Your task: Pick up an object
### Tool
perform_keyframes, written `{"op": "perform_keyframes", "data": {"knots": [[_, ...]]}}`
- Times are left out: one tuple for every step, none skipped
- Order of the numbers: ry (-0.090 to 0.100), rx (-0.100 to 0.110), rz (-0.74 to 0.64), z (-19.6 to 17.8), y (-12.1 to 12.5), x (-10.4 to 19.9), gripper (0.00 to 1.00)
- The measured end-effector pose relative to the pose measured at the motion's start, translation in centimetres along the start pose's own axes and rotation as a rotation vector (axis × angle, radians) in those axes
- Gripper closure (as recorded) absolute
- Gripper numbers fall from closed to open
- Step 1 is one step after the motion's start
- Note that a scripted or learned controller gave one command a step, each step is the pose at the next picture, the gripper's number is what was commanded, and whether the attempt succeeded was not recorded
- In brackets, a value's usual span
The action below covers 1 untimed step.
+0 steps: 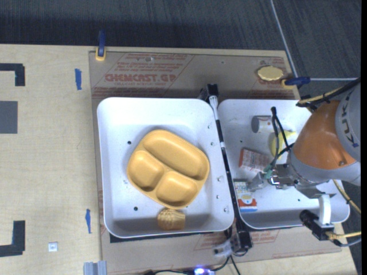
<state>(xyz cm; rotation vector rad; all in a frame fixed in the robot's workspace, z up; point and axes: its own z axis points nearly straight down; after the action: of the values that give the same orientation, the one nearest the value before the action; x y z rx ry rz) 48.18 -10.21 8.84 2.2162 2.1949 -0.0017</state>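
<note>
My gripper (259, 180) hangs low in the right bin (287, 217), with the arm's orange band (325, 139) behind it. The gripper's metal tip points left, just below a red and white packet (250, 157) and above a small printed card (245, 200). Nothing is visibly held. A white cylinder (262, 124) lies at the bin's far side. A yellow-green object (281, 143) is partly hidden by black cables and the arm.
The left bin (114, 153) holds a yellow three-part plate (167, 167) and a small tan woven ball (171, 218) near its front wall. A black divider strip (222, 148) runs between the bins. A tan disc (270, 73) lies on the cardboard behind the right bin.
</note>
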Motion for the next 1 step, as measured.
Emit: {"op": "perform_keyframes", "data": {"knots": [[0.002, 0.000, -0.002, 0.02, 0.00, -0.10, 0.00]]}}
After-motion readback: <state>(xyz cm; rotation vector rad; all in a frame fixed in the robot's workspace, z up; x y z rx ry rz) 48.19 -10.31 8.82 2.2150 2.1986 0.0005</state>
